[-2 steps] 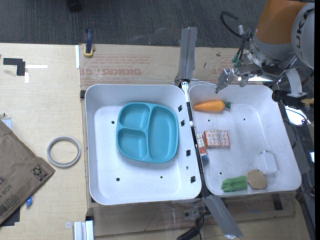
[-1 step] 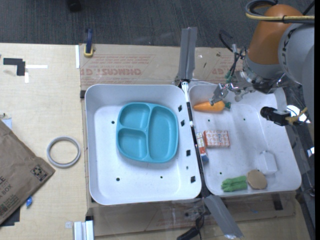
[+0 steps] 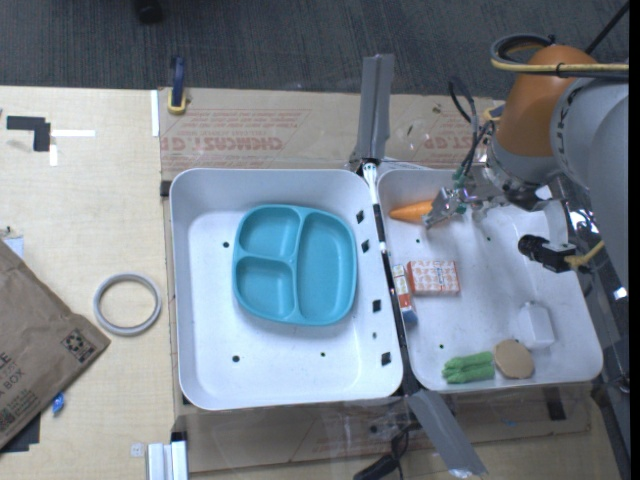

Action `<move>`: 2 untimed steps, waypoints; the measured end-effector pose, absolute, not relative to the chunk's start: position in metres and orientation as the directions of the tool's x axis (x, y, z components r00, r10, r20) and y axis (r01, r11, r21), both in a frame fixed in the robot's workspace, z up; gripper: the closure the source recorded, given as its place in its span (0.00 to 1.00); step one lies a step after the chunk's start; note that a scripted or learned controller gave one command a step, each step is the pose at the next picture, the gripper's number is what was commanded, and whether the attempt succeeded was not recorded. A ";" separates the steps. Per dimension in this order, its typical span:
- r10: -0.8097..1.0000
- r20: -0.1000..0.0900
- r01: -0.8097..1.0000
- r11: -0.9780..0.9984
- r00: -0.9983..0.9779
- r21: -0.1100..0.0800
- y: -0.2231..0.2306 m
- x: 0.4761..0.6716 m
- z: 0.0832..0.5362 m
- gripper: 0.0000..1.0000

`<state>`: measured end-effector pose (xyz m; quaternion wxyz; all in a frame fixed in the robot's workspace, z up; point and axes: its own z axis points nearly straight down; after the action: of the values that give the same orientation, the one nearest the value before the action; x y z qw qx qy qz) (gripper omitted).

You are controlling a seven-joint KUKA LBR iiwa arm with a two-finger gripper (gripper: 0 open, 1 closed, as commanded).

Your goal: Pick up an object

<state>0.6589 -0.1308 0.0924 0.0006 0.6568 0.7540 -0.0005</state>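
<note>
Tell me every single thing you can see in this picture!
bins: two, white, side by side on the bench
divided plate: one, blue, in the left bin
carrot: one, orange, right bin, at the gripper's tip
small box: one, red and white, right bin
green toy: one, right bin, front
tan round piece: one, beside the green toy
tape roll: one, pale, on the bench left of the bins
cardboard box: one, brown, far left
arm: one, grey with orange band, from the right
gripper: one, by the carrot

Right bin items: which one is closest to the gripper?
The orange carrot, at the bin's top left corner, right by the gripper. The red-patterned box, green pea pod and tan disc lie farther down.
</note>
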 end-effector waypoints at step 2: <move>1.000 -0.001 1.000 0.006 -0.006 -0.001 -0.102 0.590 0.101 1.00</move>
<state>0.5897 -0.1016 0.1010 0.0000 0.7048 0.7094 -0.0006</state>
